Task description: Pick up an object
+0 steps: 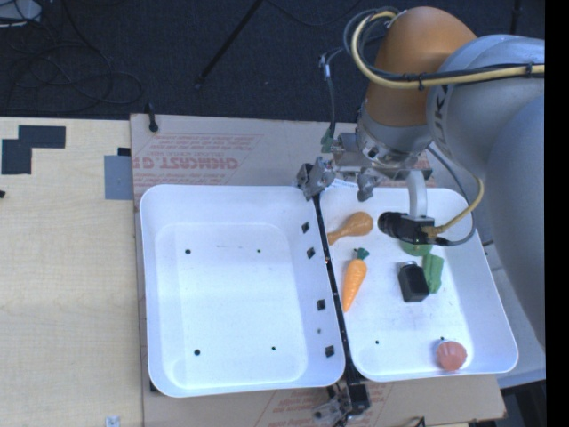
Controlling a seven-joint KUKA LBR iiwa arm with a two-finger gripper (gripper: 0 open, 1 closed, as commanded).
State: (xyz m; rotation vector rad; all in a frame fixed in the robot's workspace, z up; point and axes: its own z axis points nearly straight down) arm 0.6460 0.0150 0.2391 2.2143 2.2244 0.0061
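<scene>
Gripper (348,178) hangs over the top edge of the right bin (484,274), close to the divider between the two bins. Its metal parts are bunched together under the orange wrist; cannot tell whether it is clenched or released. Nothing seen in it.

Just below the gripper, inside the right bin: a tan drumstick (350,228), lying at a slant. Below that, a carrot (354,279), green top up, tip pointing down toward the divider. To the right of the drumstick, a black part (404,226) on a cable, belonging to the arm. Under it a green piece (433,269), touching a small black block (412,283). Pink ball (451,355) sits well apart in the bin's lower right corner.

Left bin (160,265) beside it. Both bins rest on cardboard (222,154) on the desk (62,283).
</scene>
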